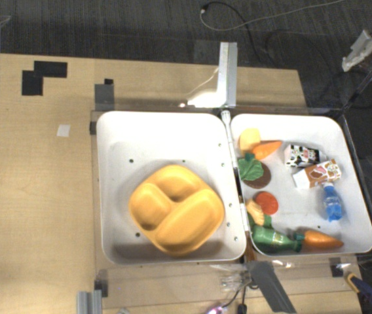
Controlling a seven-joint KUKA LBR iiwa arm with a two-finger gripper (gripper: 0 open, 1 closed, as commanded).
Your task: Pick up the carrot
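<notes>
An orange carrot (pixel 321 241) with a green stub at its left end lies flat near the front edge of the right bin (pixel 353 150). A second orange tapered piece (pixel 266 150) lies near that bin's back left, beside a yellow chunk (pixel 249 138). My gripper (pixel 364 49) shows as a pale shape at the top right of the camera view, beyond the bins and over the dark floor, far from both orange pieces. Nothing is visibly held in it.
The left bin (pixel 117 142) holds a yellow divided plate (pixel 176 208). The right bin also holds a green leaf (pixel 251 169) on a brown disc, a red tomato (pixel 268 203), a green bottle (pixel 274 239) touching the carrot's stub, a blue bottle (pixel 331 203) and two small cartons (pixel 310 165).
</notes>
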